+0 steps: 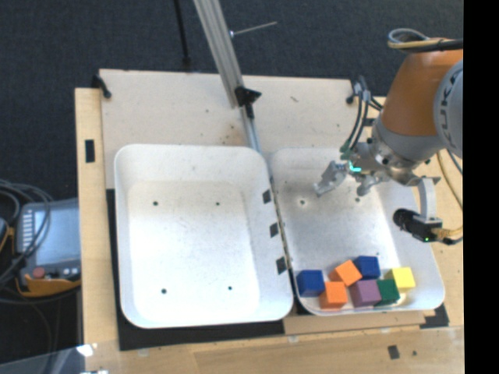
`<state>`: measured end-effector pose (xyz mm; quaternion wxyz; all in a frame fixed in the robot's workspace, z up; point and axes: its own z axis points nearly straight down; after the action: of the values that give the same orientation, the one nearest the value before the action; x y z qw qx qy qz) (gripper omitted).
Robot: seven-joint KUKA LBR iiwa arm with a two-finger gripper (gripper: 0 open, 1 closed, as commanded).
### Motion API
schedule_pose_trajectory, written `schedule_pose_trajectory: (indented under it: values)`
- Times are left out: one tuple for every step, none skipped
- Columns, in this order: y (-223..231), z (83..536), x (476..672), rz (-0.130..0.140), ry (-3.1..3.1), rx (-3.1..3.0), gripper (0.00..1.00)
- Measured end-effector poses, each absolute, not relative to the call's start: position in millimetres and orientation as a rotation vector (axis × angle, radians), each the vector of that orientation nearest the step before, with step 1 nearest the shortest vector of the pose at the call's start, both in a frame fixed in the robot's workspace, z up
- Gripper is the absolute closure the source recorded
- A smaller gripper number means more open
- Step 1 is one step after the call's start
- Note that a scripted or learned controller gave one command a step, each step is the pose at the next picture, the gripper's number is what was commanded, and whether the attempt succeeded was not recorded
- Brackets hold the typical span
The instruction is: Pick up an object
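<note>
Pale wooden counter (187, 104) with two shallow white plastic bins, pincer (343, 174) above right bin (312, 232), too small and blurred to tell its state, small coloured cubes (357, 282) clustered well apart at the near edge, partly overlapping.

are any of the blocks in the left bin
No, all the blocks sit clustered at the near edge of the right bin.

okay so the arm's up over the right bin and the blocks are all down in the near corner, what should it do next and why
Probably travel toward the near edge of the right bin, then descend. The gripper hangs over the bin's far end, apart from the blocks. The yellow block and blue block sit at the cluster's outer ends, likely the easiest to grasp.
</note>
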<state>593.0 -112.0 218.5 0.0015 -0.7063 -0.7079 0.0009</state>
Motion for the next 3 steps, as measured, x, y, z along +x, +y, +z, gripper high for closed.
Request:
schedule_pose_trajectory:
  values:
    - [-112,221,593.9,-0.002,-2.223,-2.221,0.0]
    - [-117,178,591.7,0.006,-2.218,-2.223,0.0]
    - [-126,133,594.2,0.006,-2.218,-2.223,0.0]
